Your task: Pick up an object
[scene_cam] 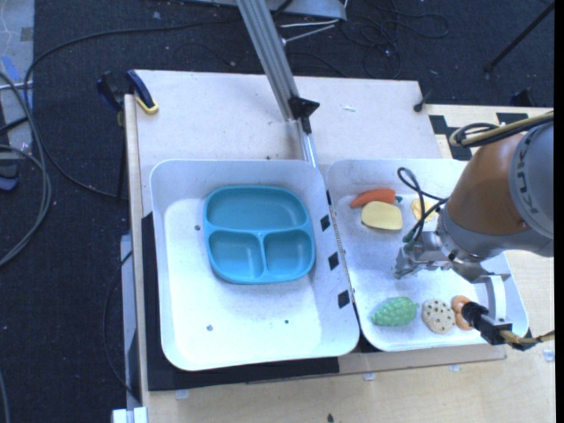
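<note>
**End effector low in the right bin, among the toy food**

The items available for picking lie in the right bin (352, 236). Toward its far side rests a yellow, rounded toy food piece (382, 217), with an orange-red carrot-like piece (373, 197) touching it just behind. Along the near edge sit a green, bumpy leafy piece (393, 312), a tan cookie with dark specks (436, 316) beside it, and an orange ring-shaped piece (462, 306) next to the cookie, partly hidden by the arm's hardware.

The end effector (411, 261) hangs low over the bare floor of this bin, between the yellow piece and the green piece, close to neither. Nothing can be seen between its fingers; whether they are spread or closed cannot be told from this angle. The grey arm with its orange band (493, 192) comes in from the right, covering the bin's right side, and a black cable loops above the wrist.

The left bin (176, 263) holds a blue divided tray (259, 233) with three compartments, lying flat near its far-centre. Both bins rest on a pale worktop (220, 113). A slanted metal pole (269, 42) rises from the worktop's far side, and a yellow-and-blue clamp (141, 93) sits at the far-left corner.
</note>
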You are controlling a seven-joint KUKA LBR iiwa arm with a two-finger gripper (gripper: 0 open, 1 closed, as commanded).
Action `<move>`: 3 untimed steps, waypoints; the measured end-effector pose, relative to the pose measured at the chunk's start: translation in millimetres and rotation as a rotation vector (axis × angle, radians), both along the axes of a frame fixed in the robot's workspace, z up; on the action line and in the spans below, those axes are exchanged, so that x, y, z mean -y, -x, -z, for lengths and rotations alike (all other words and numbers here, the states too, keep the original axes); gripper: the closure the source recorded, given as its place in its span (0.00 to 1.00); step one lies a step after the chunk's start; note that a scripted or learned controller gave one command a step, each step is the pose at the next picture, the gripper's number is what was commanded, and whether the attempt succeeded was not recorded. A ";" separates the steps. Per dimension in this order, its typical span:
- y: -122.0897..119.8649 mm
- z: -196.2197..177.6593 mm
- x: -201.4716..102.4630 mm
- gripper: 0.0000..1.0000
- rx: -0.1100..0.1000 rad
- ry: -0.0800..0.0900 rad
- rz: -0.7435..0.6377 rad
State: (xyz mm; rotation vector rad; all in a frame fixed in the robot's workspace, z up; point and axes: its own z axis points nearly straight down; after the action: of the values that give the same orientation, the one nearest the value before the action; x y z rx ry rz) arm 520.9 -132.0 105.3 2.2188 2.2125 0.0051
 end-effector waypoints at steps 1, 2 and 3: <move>3.5 -42.4 -0.5 1.00 -0.007 -0.003 -0.004; -3.9 -101.5 -6.6 1.00 -0.002 -0.002 -0.006; -8.3 -146.4 -0.2 1.00 -0.004 -0.002 -0.005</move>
State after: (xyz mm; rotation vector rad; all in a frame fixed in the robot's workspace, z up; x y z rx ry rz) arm 529.2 -131.8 251.7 2.2159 2.2210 0.0029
